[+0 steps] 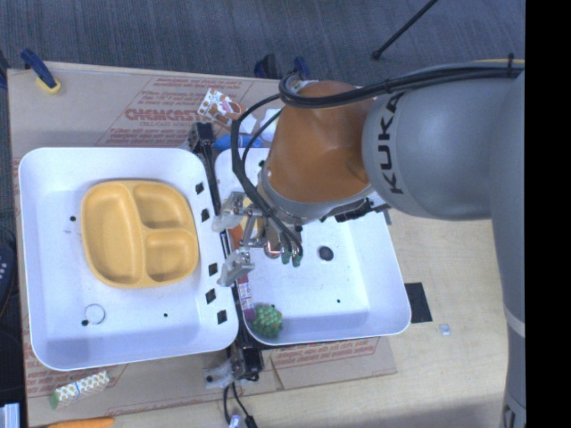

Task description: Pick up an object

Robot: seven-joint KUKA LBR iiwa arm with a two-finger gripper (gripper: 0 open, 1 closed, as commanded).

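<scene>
While the end effector [284, 250] hangs low over the right bin [379, 270], I cannot tell its state | step: approach | target: green ball [267, 318], bin's near-left corner | next: shift nearer, descend, grip

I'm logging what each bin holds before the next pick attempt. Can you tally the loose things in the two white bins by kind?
Yellow divided tray: 1, in the left bin
Green ball: 1, in the right bin near its front left corner
Small dark disc: 1, right bin
Total: 3
Anything under the arm can't be counted.
</scene>
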